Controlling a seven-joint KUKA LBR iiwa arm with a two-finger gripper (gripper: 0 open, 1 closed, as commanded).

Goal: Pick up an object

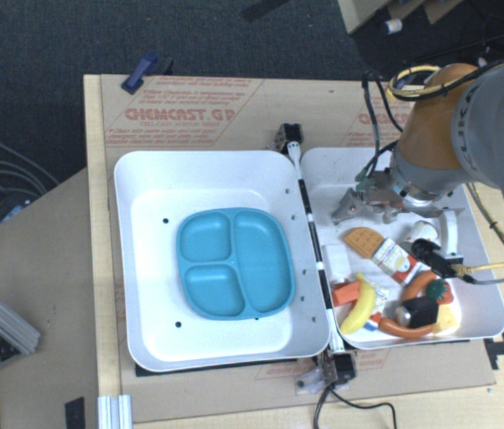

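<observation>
Two white bins sit side by side on the bench (100, 239); left bin (145, 311) carries just a blue divided plate (234, 263) lying flat near its middle, while the right bin (493, 311) holds the pile of small stuff, so any pick has to come from the right side. That's prob why the arm (453, 119) is over the right bin's upper part, w/ the end effector (373, 199) low near the bin's far-left corner, just above the clutter. Can't tell whether it's open or closed, metal bits blur together at this angle, and nothing visibly sits in its grip. Likely candidates, judging by closeness: an orange-brown cracker-like piece (362, 239) just below the end effector, long axis running roughly left-right w/ a slight tilt. A yellow banana (359, 307) lies nearer the front-left of the bin, long axis diagonal, top end pointing up-right. A small bottle w/ label (392, 256) sits between them, axis diagonal, running upper-left to lower-right. Dark and orange items (417, 315) are bunched at the front, touching each other, harder to separate cleanly.
</observation>
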